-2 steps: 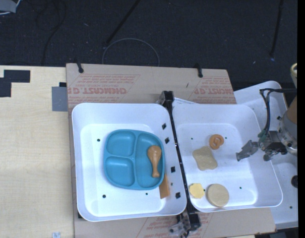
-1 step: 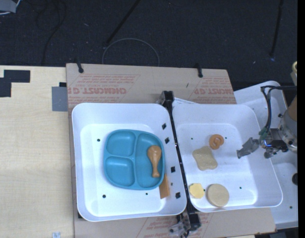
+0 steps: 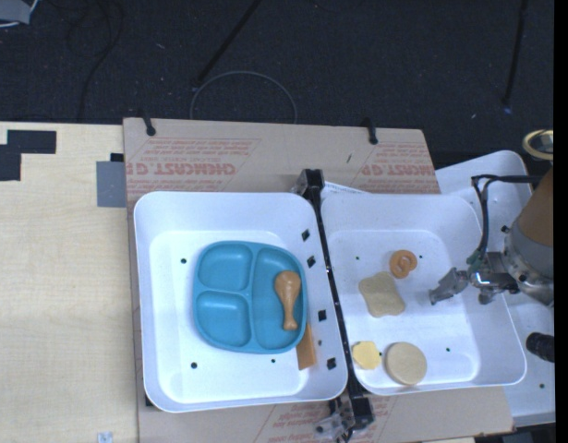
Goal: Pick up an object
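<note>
End effector [image 3: 447, 290]: over right shallow white bin [image 3: 505, 367], finger state cannot tell, nothing seen held. Nearby: orange ring-shaped toy [image 3: 404, 263], beige flat irregular piece [image 3: 382, 294].

Behind the desk [image 3: 53, 275] lay a dark floor [image 3: 376, 53] with thin black cables [image 3: 242, 86] looping across it. The desk had a pale wooden top (with a few black and grey patches near its far edge). A brown cardboard sheet [image 3: 265, 160] with red print lay flat on it.
</note>
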Controlling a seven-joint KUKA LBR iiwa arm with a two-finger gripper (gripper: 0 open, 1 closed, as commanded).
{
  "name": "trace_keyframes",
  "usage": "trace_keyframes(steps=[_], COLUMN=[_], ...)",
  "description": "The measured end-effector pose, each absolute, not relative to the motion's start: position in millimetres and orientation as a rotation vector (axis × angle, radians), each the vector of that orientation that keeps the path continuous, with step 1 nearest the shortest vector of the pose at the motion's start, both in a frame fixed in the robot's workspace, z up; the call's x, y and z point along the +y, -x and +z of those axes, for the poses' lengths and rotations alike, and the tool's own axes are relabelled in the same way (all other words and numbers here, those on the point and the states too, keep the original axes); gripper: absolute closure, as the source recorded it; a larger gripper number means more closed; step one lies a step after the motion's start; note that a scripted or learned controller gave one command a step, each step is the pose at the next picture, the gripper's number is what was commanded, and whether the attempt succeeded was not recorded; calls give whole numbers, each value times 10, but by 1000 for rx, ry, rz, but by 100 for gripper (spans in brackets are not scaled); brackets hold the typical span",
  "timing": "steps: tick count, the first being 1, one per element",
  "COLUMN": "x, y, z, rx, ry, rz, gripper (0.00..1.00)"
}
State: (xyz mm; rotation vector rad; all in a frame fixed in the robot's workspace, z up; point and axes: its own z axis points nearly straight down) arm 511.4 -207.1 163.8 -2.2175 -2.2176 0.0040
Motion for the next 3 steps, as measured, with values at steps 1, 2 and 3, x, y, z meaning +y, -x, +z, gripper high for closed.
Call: trace_keyframes(steps=[1,2,3], x=[-2103,-2089,-2101], y=[-5180,-5181,-5184], z=[1043,869,985], rx=[-2217,-2217,-2214], ry=[2218,2221,2226], rz=[4,2,1], gripper=[0,0,100])
